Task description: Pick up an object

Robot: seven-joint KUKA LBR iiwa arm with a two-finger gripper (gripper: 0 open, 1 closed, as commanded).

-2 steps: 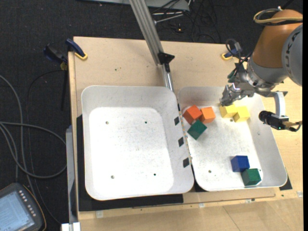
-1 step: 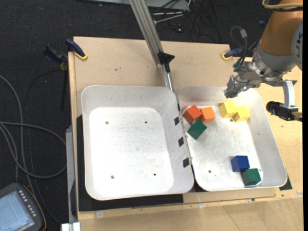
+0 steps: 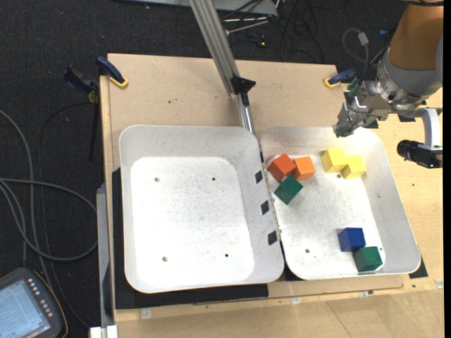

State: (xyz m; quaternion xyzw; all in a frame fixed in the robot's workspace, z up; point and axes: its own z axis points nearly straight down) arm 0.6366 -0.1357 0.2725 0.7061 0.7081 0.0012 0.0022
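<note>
The right bin (image 3: 394,203) holds several blocks. Two orange blocks (image 3: 292,166) sit near its upper left, with a green block (image 3: 287,189) just below them. Two yellow blocks (image 3: 342,162) lie side by side near the top middle. A blue block (image 3: 351,239) and a dark green block (image 3: 368,258) rest at the lower right. My gripper (image 3: 347,126) hangs over the bin's top edge, just above the yellow blocks, with nothing seen between its fingers.
The left bin (image 3: 134,153) lies beside the right one on the wooden bench. A slanted metal pole (image 3: 215,34) crosses above the bins' divide. Clamps sit at the bench's far corners, cables on the floor at left.
</note>
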